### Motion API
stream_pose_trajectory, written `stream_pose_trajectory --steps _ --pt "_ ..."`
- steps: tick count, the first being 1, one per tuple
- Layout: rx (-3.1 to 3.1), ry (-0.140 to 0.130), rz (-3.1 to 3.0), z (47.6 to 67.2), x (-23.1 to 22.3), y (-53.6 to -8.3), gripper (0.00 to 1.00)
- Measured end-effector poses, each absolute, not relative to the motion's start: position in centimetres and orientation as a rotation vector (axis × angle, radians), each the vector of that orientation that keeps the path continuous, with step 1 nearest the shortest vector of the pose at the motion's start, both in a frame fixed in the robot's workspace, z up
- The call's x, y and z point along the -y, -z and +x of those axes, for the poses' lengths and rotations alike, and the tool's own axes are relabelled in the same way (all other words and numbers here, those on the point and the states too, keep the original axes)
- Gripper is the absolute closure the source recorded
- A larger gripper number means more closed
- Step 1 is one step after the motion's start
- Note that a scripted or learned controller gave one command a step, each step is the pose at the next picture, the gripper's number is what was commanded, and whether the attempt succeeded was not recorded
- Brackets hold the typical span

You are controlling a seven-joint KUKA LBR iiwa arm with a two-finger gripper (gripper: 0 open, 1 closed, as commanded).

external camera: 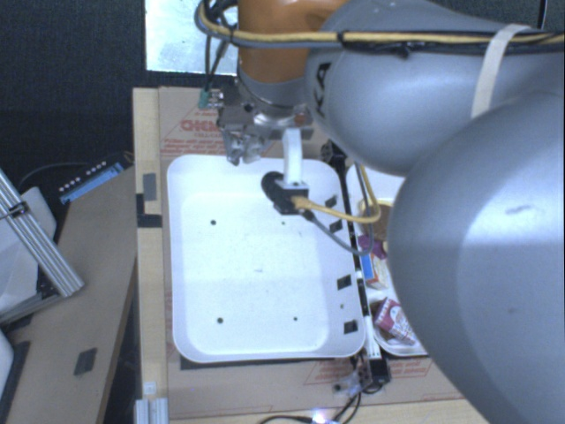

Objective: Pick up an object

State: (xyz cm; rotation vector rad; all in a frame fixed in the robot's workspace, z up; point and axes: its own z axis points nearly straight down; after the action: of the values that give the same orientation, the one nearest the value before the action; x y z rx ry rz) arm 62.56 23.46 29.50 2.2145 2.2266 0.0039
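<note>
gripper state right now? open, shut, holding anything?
Gripper: cannot be told from this view. It hangs over the far rim of the white bin on the view's left.

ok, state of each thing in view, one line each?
pincer: low over the open bin's far edge
open bin: lying flat, upright
other bin: mostly hidden by the arm
red-and-white packet: lying in the other bin, untouched
</note>
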Motion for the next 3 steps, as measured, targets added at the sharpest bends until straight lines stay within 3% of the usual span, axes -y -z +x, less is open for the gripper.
stream_pose_trajectory --steps 1,2,3 --pt "-2.224 -0.017 2.211 61.9 -22.6 -41.0 1.0" --pt "-2.229 0.02 2.224 60.1 -23.5 -24.6 1.0" --pt "-2.224 -0.003 2.218 58.1 -21.3 -35.4 1.0"
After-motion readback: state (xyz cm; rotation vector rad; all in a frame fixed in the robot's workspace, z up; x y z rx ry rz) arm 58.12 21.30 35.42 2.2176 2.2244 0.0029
